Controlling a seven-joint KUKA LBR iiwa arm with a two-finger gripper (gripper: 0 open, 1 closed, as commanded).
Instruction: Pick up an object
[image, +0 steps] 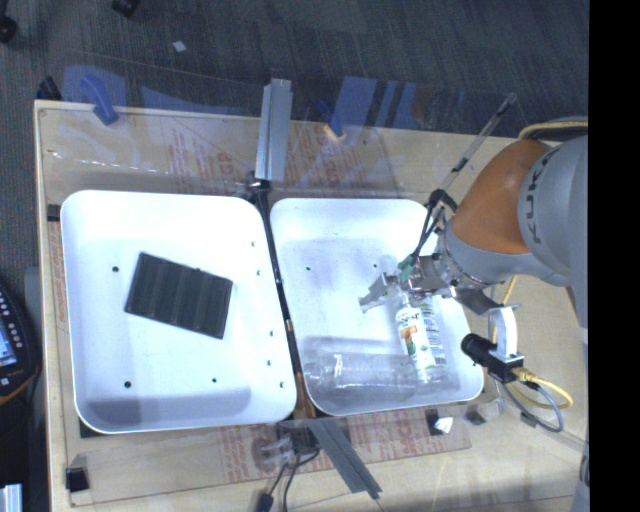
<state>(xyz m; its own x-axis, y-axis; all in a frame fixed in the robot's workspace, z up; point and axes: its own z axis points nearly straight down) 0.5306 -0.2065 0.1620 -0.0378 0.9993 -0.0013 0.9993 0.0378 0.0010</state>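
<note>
In the right bin (330, 225), a small white bottle (420, 340) with a green and orange label lies near the right wall, its cap end toward the gripper. My gripper (380, 293) hangs over the middle of this bin, just up and left of that bottle's top, and I see nothing held in it. A clear plastic bottle (365, 368) lies on its side along the bin's front wall. In the left bin (90, 230) lies a flat dark ribbed rectangle (179, 294).
The grey arm with its orange band (500, 205) reaches in over the right bin's right wall. A metal divider post (272, 130) stands behind the seam between the bins. The bench's wooden surface (150, 140) surrounds both bins.
</note>
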